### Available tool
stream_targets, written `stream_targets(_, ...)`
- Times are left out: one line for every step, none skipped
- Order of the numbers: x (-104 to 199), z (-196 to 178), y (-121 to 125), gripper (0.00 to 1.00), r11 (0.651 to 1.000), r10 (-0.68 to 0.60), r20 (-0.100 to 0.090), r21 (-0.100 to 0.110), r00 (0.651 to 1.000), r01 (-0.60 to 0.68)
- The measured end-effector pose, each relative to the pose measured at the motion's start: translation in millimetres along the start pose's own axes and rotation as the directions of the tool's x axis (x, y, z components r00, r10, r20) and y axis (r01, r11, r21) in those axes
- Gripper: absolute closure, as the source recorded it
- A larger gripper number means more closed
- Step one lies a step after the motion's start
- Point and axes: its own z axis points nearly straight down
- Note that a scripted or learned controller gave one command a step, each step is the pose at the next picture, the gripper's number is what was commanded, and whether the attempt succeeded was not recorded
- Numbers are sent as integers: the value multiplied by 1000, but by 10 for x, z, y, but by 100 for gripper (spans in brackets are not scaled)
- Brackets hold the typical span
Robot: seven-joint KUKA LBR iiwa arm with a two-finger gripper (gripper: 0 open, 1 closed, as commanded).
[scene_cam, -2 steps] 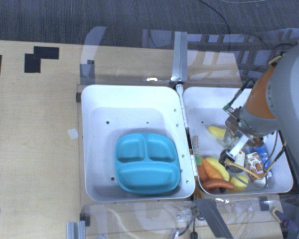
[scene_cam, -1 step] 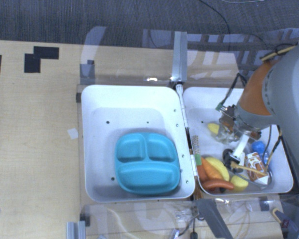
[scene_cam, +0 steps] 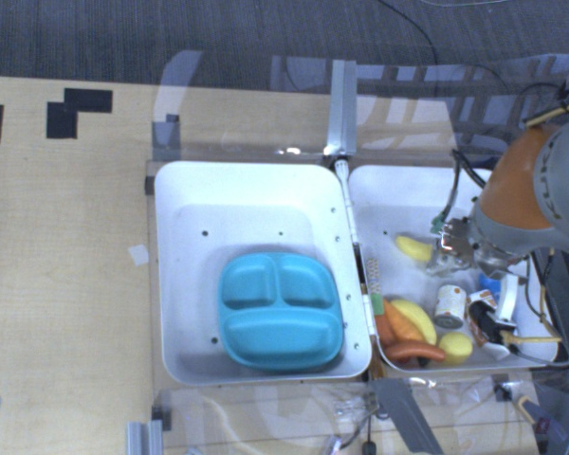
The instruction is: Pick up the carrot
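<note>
Carrot point(scene_cam: 391, 328): right bin's point(scene_cam: 398, 190) near-left corner, long axis running front-to-back, lying down-left of gripper point(scene_cam: 452, 254) (grip state cannot be told).

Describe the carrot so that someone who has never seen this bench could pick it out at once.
Look in the right-hand white bin, at its near left corner, close to the wall shared with the bin that holds the blue divided plate. The carrot lies there against the left edge of a pile of toy food. It is orange with a green tip, unlike the yellow banana beside it and the red piece below.
</note>
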Motion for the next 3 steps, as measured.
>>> stream_targets(361, 2, -7, 100, 855, 519, 1, -1, 855, -519)
stream_targets(115, -451, 511, 100, 699, 715, 11, 8, 699, -715)
stream_targets(543, -151, 499, 100, 776, 631, -14, -24, 776, -631)
